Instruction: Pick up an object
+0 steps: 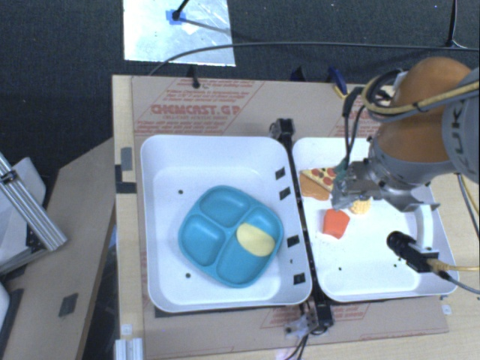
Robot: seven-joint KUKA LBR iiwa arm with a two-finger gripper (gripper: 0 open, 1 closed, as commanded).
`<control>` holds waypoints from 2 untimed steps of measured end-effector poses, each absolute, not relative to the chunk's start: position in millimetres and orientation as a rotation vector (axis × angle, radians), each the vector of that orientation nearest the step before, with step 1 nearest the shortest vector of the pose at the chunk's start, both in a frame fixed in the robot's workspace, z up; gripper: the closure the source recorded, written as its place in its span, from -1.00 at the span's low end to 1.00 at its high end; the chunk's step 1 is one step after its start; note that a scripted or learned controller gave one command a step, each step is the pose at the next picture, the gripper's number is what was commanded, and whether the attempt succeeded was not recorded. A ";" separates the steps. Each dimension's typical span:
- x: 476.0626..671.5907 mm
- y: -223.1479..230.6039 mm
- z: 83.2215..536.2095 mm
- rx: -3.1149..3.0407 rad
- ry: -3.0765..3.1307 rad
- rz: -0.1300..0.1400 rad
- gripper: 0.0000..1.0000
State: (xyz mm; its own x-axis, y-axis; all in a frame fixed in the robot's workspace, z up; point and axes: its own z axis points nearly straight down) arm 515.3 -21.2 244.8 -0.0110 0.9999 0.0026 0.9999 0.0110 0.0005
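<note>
- The arm [420,133] bends down from three o'clock into the right bin [375,276].
- Its gripper [346,195] hangs above the orange block [335,223], beside the pizza slice [318,182], at the bin's ten o'clock.

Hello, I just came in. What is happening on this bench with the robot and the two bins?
A grey arm with an orange band reaches into the right white bin. Its pincer is low among three small items: a pizza-slice toy, an orange-red block and a small yellow-orange piece. I cannot tell whether it grips anything. In the left white bin, a blue divided plastic plate holds a pale yellow oval piece.
</note>
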 end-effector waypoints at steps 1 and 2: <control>513.9 41.1 231.4 -2.207 -2.232 -0.002 1.00; 516.1 91.1 216.4 -2.210 -2.230 0.000 1.00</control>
